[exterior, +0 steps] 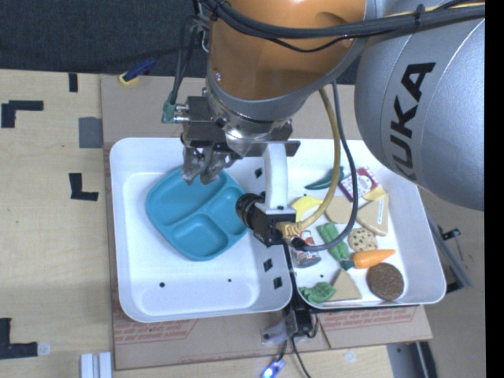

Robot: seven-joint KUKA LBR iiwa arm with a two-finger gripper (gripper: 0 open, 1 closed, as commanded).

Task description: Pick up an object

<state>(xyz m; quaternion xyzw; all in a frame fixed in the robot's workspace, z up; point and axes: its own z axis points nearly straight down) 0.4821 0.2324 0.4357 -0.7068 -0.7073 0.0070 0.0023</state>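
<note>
A blue divided tray lies tilted in the left white bin. My gripper hangs over the tray's far edge, fingertips close together just at or above its rim. I cannot tell whether they touch it. The right bin holds several toy foods: a carrot, a brown round cookie, a yellow banana piece, a wedge of cheese or bread and a green leafy piece.
The big orange and grey arm body covers the top middle and right of the view. A black cable fitting and a white divider strip sit between the bins. Brown cardboard surrounds the bins.
</note>
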